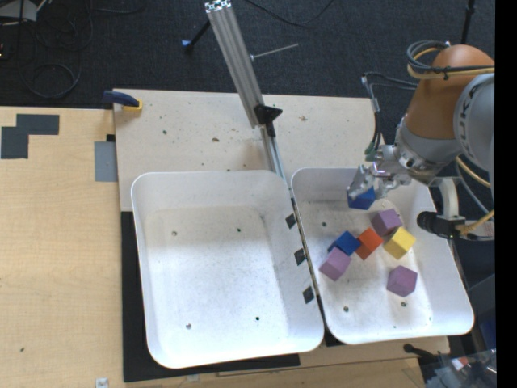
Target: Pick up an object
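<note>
A gripper (367,186) hangs over the far edge of the right bin (452,314), fingers clamped on a blue cube (362,200). Below it in that bin lie three purple cubes (401,280), another blue block (346,243), an orange cube (369,242) and a yellow cube (399,242).

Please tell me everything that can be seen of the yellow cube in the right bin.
The yellow cube is a small block, matte and plain. It rests tilted, one corner towards the camera, on the floor of the right bin, near its far right side. A purple cube touches it behind, and an orange cube sits close on its left. The gripper is apart from it.
</note>
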`<action>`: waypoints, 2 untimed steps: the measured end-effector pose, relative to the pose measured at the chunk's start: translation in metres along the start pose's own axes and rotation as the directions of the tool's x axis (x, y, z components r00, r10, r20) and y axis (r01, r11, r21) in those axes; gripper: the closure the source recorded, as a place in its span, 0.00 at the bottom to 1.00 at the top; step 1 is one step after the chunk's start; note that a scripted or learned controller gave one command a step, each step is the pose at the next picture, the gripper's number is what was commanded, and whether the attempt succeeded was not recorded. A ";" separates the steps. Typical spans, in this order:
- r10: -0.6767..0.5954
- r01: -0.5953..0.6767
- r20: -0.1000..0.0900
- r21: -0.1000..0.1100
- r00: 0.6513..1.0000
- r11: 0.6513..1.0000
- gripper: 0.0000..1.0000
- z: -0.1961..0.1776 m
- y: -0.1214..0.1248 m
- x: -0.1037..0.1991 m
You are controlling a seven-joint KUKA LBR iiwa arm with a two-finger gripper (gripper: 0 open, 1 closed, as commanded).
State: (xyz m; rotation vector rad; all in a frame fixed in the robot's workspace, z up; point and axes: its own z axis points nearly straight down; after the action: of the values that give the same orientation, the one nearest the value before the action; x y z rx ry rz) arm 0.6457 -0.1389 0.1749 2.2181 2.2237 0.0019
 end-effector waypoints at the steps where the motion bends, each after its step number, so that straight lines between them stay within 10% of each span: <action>1: 0.002 -0.002 0.001 -0.001 1.000 1.000 1.00 -0.048 0.009 -0.005; 2: 0.002 -0.002 0.000 0.000 1.000 1.000 1.00 -0.083 0.009 -0.006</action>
State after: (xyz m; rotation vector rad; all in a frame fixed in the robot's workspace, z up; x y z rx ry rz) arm 0.6546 -0.1450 0.2580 2.2199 2.2219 0.0009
